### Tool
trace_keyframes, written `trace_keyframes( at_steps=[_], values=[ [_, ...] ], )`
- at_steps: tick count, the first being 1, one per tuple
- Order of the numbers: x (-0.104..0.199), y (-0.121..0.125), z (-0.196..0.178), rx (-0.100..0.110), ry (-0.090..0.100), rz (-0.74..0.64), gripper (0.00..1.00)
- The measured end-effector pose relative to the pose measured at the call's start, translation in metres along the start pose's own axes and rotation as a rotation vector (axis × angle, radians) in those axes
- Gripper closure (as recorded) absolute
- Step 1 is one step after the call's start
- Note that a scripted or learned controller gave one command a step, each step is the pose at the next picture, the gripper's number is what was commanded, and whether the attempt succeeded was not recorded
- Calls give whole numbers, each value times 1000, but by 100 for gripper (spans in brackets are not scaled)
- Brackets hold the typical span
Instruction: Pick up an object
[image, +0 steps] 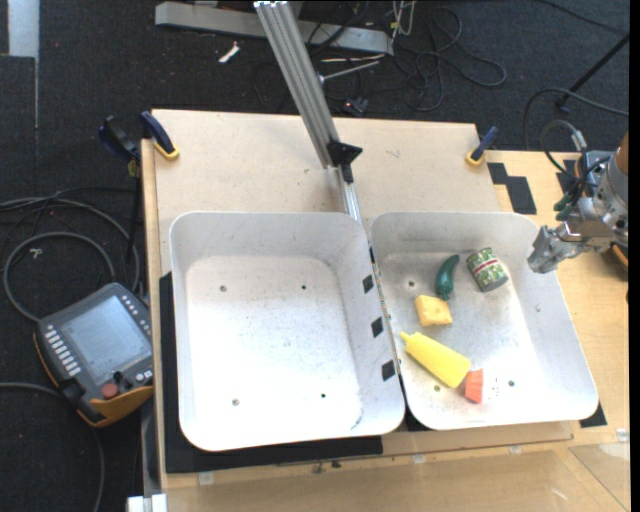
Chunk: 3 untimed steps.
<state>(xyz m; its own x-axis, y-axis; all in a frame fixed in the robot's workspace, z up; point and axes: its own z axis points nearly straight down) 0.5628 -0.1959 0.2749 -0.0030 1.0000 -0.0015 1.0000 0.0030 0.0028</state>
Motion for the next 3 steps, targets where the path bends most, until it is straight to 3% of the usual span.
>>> trace_keyframes(
  at_steps=[2, 3],
  values=[
    [102, 17, 2, 2, 2, -4, 100],
    [158, 23, 20, 5, 3, -5, 100]
  ],
)
